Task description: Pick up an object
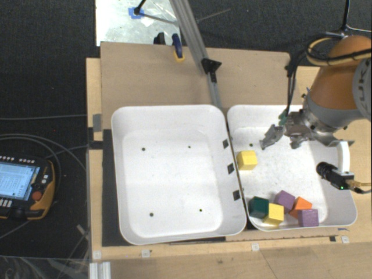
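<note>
My gripper point(283, 140) hangs over the back part of the right bin point(349, 211), open, with nothing between its fingers. A yellow cube point(247, 159) lies alone near the bin's left wall, a little to the front-left of the gripper and apart from it. Along the front wall sits a cluster: a dark green block point(258, 206), a second yellow cube point(275, 213), a purple cube point(285, 199), an orange block point(302, 203) and another purple cube point(308, 217).
The left bin point(168, 110) adjoins the right one along a shared divider with black clips point(231, 168). A grey slanted pole point(192, 34) crosses the bench's back. A teach pendant point(23, 182) lies on the floor at far left.
</note>
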Controlling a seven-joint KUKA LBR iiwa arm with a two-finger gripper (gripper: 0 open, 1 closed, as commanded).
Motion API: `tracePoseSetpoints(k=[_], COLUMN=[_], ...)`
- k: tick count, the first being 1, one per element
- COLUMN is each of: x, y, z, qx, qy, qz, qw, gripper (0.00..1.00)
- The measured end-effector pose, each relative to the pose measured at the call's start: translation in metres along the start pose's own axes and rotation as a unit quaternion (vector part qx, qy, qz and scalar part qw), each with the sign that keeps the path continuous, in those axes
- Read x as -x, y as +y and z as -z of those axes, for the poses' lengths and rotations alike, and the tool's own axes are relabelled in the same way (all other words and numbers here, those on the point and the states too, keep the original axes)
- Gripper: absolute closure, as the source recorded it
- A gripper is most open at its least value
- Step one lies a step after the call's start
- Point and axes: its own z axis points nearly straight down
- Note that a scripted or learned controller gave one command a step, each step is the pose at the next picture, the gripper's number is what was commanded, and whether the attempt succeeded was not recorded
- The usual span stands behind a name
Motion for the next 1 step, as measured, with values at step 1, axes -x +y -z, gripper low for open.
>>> tracePoseSetpoints(k=[1], x=[-0.0040], y=[-0.0083], z=[-0.0921], qx=[0.007], qy=[-0.001], qz=[0.001], qw=[1.0000], gripper=[0.00])
